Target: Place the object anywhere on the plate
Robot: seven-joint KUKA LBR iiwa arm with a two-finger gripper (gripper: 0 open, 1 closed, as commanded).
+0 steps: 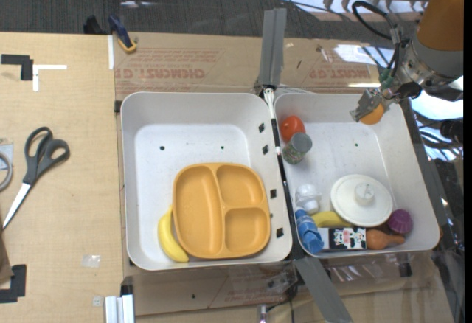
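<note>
A yellow divided plate (220,209) lies in the left bin (184,133), toward its front, with nothing on it. My gripper (370,109) hangs over the back right corner of the right bin (346,155), far to the right of the plate. It is shut on a small orange object (375,116) that shows between its fingertips, lifted above the bin floor.
A banana (167,240) lies against the plate's front left edge. The right bin holds a red-orange ball (293,125), a grey cup (299,146), a white round lid (361,198), a purple item (400,221), a blue bottle (308,231) and a small carton (346,239). Scissors (37,159) lie on the bench at left.
</note>
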